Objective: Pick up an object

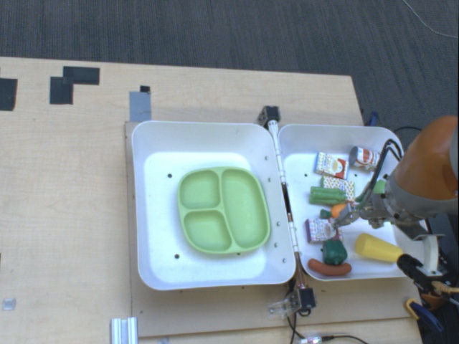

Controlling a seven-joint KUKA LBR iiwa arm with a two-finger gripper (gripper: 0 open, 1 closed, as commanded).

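Light wooden surface (pixel 64 192) carries two shallow white bins side by side, and dark grey carpet lies behind it. The arm (pixel 430 170), grey with a wide orange band, comes in from the right over the right bin (pixel 301 145). Its claw (pixel 343 213) is low above the middle of this bin, among the small objects. I cannot tell if the claw is released or clenched, because it is small and partly hidden by cables, and no object is seen clearly inside it.

Just beside the claw there is a small orange piece (pixel 337 210), maybe a toy carrot, and a green long block (pixel 326 195) is touching it from above. Just left and below the claw lies a small printed packet (pixel 318 229) with red and white colours. Below it there is a dark green round toy (pixel 334 250) with a bumpy look, and near the bin's lower edge a red-orange sausage shape (pixel 329 267), smooth and rounded. To the right, under the arm, lies a yellow cylinder (pixel 380 249) of smooth plastic. Farther up are two small flat cartons (pixel 331 165) with printed pictures, and a small can (pixel 363 157) near the upper right corner.

The left bin (pixel 154 192) holds a pale green tray (pixel 224 211) with three compartments, smooth, with rounded corners, well apart from the claw.
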